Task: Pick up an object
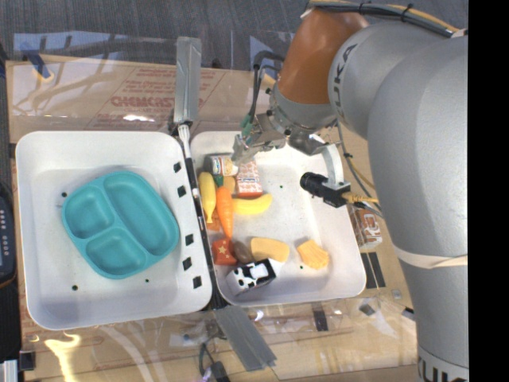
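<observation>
The grey arm's two-finger gripper (248, 148) hovers just above the small red-and-white carton (248, 179) in the right white bin (343, 249), beside a carrot (226, 211) and bananas (253, 206). The left white bin (48, 173) holds a teal divided plate (119, 224).

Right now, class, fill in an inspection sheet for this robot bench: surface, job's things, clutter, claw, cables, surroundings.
Surface: two white bins, left bin and right bin, side by side on a bench.
Job's things: right bin holds a carrot, banana, corn cob, red carton, cheese wedge, orange bread piece, black-and-white toy.
Clutter: teal divided plate in the left bin.
Claw: claw low over the right bin's far end, by the red carton; grip unclear.
Cables: black cable along the arm.
Surroundings: cardboard sheet behind the bins.
</observation>
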